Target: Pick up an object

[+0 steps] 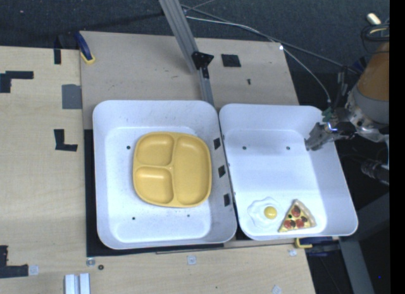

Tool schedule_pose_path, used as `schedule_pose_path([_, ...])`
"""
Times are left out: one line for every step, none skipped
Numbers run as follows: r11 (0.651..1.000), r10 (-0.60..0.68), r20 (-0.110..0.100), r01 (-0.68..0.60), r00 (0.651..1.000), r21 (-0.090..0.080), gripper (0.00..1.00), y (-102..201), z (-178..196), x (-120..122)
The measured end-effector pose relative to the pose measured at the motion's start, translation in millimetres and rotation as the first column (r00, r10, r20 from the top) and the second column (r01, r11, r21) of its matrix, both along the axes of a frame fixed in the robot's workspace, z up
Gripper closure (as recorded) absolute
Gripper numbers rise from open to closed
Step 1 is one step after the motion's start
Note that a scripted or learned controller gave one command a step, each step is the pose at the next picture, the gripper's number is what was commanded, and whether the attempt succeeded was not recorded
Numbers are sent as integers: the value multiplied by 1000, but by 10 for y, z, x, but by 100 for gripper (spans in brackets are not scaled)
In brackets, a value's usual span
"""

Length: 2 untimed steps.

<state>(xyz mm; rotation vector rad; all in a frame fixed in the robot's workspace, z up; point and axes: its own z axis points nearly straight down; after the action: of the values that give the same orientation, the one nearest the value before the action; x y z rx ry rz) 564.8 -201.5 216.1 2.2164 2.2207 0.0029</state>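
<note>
The wooden table (38, 160) is stretching across the scene, carrying dark tape marks on its left part and two shallow white bins side by side in the middle. The left bin (114, 223) is holding a yellow divided plate (172, 169), which is lying flat near the bin's centre with its three compartments facing up. The right bin (278, 160) is touching the left one along their shared edge, and most of its floor is lying bare. The grey arm (373, 97), with its orange band showing at the far right, is reaching in from the right, and the hand (316, 138) is hanging over the right bin's right rim, toward the far side. The hand is looking dark and small here, and whether it is open or closed cannot be told; nothing is showing between its tips. A grey metal bar (180, 24) is slanting down from the far edge to the gap between the bins. At the near right corner of the right bin, a toy fried egg (264, 212) is lying flat, and a toy pizza slice (297, 217) is sitting just beside it on its right, both well apart from the hand.
</note>
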Motion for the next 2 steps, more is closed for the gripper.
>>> schedule_pose_path([1000, 0, 0, 0, 1000, 0, 100, 3, 490, 12])
schedule_pose_path([1000, 4, -5, -4, 1000, 3, 100, 613, 490, 40])
